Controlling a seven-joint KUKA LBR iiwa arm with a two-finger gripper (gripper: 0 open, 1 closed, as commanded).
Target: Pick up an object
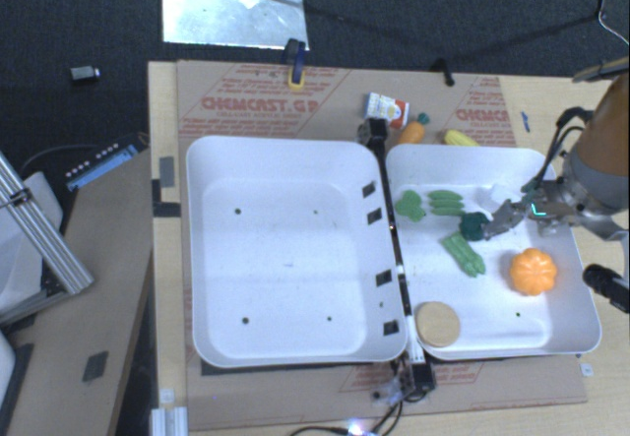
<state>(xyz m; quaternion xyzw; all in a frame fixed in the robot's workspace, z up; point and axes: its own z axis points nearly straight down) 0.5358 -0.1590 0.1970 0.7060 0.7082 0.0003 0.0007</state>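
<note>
You're at the approach: the gripper (504,216) hangs beside the dark green object (473,224) in the right bin (566,331); I cannot tell its spread. Next, centre and descend.

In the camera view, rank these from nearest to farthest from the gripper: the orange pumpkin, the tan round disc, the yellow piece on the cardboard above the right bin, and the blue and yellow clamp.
Measured from the gripper:
1. Orange pumpkin, just below it in the right bin.
2. Yellow piece, above it on the cardboard.
3. Tan round disc, at the right bin's lower left corner.
4. Blue and yellow clamp, far up-left at the cardboard's top edge.
</note>
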